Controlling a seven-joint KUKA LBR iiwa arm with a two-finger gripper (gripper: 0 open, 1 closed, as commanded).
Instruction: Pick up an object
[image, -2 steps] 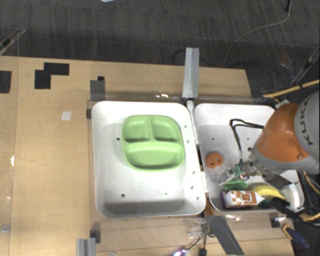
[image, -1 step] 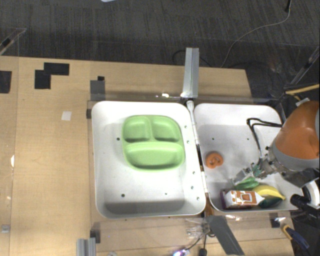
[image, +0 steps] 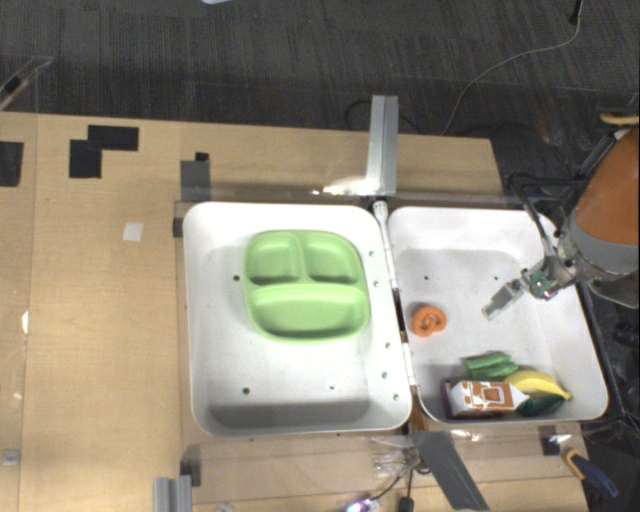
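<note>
Orange marks both the arm's band at the right edge of the camera view and a small round piece (image: 429, 320) lying against the left wall of the right bin (image: 460, 235). The end effector (image: 505, 297) hangs over the middle of that bin, tilted toward the left, with nothing between its fingers; whether they are spread or closed I cannot tell. Candidate objects crowd the near right corner: a green piece (image: 489, 364), a yellow banana (image: 541, 383) and a brown carton (image: 483, 397), all touching or overlapping one another. A descent there could catch two things at once or nudge them against the bin wall. The orange piece is isolated but sits beside the wall, where a finger may strike the rim. In the left bin (image: 205, 330) a green divided plate (image: 304, 282) looks too broad and flat to pinch.
</note>
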